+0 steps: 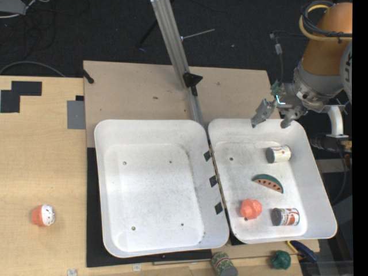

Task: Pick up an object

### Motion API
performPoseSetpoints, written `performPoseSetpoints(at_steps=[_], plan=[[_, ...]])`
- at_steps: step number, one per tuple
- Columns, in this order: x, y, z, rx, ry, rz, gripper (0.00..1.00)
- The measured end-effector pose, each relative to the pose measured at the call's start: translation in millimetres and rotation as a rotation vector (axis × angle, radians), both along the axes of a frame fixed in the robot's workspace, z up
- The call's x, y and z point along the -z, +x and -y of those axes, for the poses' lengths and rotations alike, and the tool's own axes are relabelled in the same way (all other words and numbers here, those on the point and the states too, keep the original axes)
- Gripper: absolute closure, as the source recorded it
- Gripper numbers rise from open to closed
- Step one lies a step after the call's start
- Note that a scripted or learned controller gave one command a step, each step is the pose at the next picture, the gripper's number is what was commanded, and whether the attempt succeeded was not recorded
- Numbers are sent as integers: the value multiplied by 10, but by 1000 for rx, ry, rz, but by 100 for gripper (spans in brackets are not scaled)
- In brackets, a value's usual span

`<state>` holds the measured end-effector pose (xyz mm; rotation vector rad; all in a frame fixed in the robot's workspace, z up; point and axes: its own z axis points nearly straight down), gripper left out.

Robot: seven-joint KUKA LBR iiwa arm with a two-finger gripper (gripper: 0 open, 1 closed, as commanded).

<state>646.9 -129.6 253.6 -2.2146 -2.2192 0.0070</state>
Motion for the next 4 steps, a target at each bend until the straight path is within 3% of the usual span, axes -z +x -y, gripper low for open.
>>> performPoseSetpoints(at_steps=[1, 3, 4], plan=[[-28, 8, -2, -2, -1, 4, 0], [1223, 11, -150, -3, 0, -1, 0], [1639, 9, -167, -1, -1, 4, 0]])
